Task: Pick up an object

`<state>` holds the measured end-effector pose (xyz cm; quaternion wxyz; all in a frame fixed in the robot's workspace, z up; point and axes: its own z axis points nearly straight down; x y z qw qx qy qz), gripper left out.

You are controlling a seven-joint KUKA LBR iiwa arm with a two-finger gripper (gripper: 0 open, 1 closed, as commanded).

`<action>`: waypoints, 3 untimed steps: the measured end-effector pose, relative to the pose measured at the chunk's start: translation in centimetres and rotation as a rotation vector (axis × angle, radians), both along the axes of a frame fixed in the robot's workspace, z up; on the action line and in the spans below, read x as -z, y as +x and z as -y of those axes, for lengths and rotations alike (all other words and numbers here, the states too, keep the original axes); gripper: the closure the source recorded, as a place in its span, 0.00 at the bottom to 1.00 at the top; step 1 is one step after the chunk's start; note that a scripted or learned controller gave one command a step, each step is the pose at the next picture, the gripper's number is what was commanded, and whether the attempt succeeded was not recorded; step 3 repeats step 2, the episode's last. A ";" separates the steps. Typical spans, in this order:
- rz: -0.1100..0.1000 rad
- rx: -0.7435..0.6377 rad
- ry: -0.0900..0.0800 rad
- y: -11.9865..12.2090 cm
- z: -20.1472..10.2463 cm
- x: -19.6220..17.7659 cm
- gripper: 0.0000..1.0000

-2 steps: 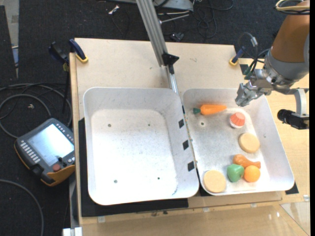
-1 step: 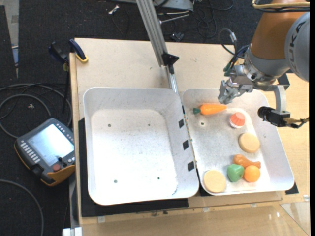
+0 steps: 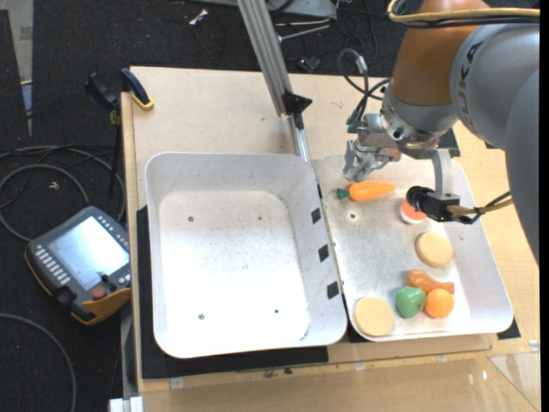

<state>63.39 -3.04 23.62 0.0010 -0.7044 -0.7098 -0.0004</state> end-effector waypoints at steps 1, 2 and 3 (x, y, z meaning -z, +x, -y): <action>0.000 -0.001 0.001 -0.2 -6.3 -0.2 1.00; 0.001 -0.001 0.000 -0.2 -12.5 0.2 1.00; 0.001 -0.001 0.000 -0.2 -12.5 0.2 1.00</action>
